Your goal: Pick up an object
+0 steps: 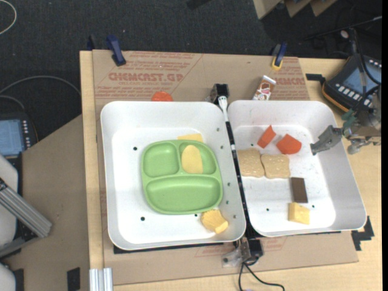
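Orange blocks (280, 140) lie just left of our tool (328, 140), which hangs open and empty over the right bin (339, 187). We judge the pick not yet begun: descent, closing and lift remain. Below-left of the tool lie two tan slabs (264, 165). Farther left, the other bin (121, 162) holds a green tray (176, 190). Both bins rest on the bench (97, 90), over dark carpet (48, 29).

Tabletop (91, 162): two bins side by side. Left bin (118, 180): divided plate (179, 193) at centre, one food piece (191, 159) in its upper right compartment; wedge (214, 220) just off the plate's near right corner; slab (190, 139) behind the plate. Right bin (339, 187): two blocks (278, 140) toward the back, two crackers (264, 164) side by side before them, bar (298, 189) to their right, cube (298, 213) nearest. Gripper (321, 144) over the right bin's right side.
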Robot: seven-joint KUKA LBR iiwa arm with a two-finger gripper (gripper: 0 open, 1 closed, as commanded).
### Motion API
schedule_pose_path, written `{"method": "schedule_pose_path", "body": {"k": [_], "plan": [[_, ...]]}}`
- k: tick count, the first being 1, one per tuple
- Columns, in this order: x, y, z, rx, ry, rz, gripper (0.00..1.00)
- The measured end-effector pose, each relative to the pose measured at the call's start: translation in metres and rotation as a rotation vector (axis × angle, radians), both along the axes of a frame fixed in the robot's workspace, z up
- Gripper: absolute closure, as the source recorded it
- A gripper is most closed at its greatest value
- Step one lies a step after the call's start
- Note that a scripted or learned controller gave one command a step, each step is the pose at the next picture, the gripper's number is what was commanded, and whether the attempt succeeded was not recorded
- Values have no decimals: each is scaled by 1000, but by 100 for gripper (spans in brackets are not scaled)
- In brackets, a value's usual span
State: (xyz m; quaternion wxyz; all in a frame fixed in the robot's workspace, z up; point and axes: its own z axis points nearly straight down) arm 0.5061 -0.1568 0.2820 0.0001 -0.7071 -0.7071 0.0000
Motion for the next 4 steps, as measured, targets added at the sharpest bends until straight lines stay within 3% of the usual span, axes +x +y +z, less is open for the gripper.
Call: {"method": "schedule_pose_path", "body": {"k": [1, 2, 3, 4], "plan": [[-30, -4, -111, 4, 13, -2, 0], [-25, 4, -202, 2, 4, 0, 0], [-25, 3, -187, -2, -3, -2, 100], [19, 54, -142, -1, -7, 6, 100]]}}
